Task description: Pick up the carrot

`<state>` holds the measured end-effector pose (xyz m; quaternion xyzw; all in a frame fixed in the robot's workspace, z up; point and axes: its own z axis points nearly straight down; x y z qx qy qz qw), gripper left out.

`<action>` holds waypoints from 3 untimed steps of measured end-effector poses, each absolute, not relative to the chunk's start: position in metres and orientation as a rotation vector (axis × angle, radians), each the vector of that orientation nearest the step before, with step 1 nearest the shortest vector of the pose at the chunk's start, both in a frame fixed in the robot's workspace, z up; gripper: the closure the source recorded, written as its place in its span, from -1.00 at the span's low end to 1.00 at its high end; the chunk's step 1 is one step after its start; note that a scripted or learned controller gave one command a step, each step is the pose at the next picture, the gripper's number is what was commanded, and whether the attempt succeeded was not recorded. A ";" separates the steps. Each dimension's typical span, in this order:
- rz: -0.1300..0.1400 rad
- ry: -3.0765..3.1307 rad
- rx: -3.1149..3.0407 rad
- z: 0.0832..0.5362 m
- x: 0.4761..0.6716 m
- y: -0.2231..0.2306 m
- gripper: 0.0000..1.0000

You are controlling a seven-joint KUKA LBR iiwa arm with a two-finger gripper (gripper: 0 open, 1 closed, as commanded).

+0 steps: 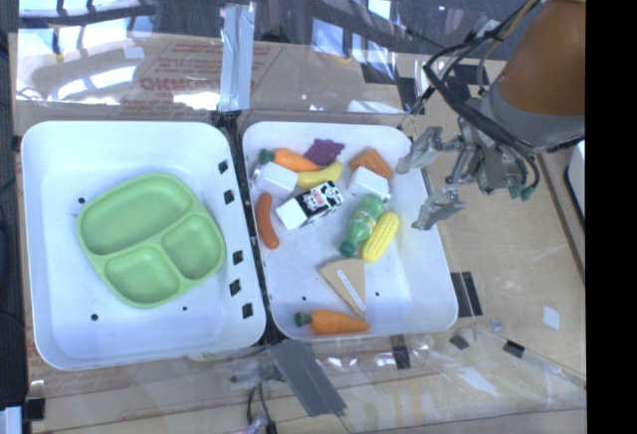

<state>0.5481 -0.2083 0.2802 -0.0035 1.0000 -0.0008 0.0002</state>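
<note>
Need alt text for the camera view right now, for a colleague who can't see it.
The open gripper hovers over the right bin's right rim, holding nothing. One carrot lies at that bin's near edge, another at its far left among toy foods. The left bin holds a green plate.

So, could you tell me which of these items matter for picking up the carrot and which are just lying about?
Job: carrot at the right bin's near edge; second carrot at its far side; gripper, open.
Lying about: corn, green bottle, milk carton, banana, green plate.
</note>
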 end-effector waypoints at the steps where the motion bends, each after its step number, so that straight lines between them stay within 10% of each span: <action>1: 0.003 3.135 -0.249 0.194 0.559 -0.178 -1.00; 2: 0.004 3.118 -0.404 0.139 0.645 -0.164 -1.00; 3: -0.005 3.105 -0.545 0.097 0.653 -0.136 -1.00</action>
